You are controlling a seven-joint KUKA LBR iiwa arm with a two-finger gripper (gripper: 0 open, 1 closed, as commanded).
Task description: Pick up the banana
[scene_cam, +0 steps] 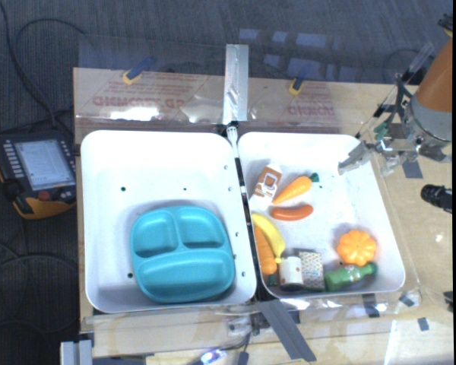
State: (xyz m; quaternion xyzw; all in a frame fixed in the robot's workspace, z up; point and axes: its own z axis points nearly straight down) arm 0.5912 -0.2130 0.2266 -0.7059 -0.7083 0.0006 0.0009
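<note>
Approach was judged to be the step in hand. The banana (270, 233) was seen lying in the right bin (386, 226), hard against that bin's left wall, with an orange item just beside it at its lower end. The end effector (357, 158) was poised over the bin's upper right corner, well apart from the banana, and nothing was seen between its parts; whether it was open or closed could not be told.

Other things were crowded around the target: a carrot (292, 189) and a red sausage (292, 212) near its upper end, a small carton (267, 181) above those, a cluster of small containers (298, 268) at its lower end, and a pumpkin (356, 247) and green vegetable (349, 276) farther right. A blue divided plate (184, 253) was seen in the left bin (106, 204).

The next move was judged to call for a traverse across the bin toward its left wall, a descent over the banana's middle, and an alignment across its narrow width. The closeness of the wall and the neighbouring items was considered a likely hindrance to a clean grasp.
</note>
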